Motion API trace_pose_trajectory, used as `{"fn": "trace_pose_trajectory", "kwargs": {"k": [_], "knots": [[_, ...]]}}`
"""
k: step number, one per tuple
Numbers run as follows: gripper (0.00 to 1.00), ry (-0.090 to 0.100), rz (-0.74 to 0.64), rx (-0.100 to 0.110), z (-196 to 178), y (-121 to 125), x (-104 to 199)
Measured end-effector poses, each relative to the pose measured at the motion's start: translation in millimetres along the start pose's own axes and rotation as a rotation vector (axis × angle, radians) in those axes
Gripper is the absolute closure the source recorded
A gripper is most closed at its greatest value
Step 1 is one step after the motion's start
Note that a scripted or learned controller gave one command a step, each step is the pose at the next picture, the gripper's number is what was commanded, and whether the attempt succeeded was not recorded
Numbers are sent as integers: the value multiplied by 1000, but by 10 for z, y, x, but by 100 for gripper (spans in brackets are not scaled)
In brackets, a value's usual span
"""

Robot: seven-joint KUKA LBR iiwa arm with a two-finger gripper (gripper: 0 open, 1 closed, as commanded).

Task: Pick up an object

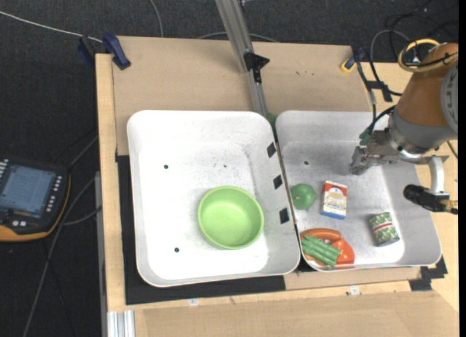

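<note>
My gripper (364, 159) hangs over the upper part of the right bin (320, 126), above bare white floor. From this angle I cannot tell whether it is spread or pressed together, and I see nothing in its grasp. The grey arm (426, 121) with its orange band comes in from the right.

Nearest to it, below and to the left, the small red and white carton (334, 200) lies flat on the bin floor. Just beside that, a green ball (303, 196) sits close to the divider. Near the lower right corner rests a green-wrapped can (383, 228), and along the bottom edge a plate of toy vegetables (327, 249), red and green.

Across in the left bin (167, 146) there is a green bowl (230, 216), well apart from my tool.

As I judge it, the pick is not yet made: every item lies in a bin, so the approach, descent and grasp are left.

The carton carries print, but it is too small for me to read; the can likewise.
</note>
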State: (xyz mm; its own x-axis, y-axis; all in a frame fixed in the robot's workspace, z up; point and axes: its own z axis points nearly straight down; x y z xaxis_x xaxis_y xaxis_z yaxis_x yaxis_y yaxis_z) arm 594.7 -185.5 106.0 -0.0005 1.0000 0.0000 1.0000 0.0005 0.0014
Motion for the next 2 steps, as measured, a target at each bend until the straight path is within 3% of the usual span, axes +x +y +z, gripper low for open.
{"fn": "trace_pose_trajectory", "kwargs": {"k": [2], "knots": [[100, -1, 0, 0, -907, -56, -113]]}}
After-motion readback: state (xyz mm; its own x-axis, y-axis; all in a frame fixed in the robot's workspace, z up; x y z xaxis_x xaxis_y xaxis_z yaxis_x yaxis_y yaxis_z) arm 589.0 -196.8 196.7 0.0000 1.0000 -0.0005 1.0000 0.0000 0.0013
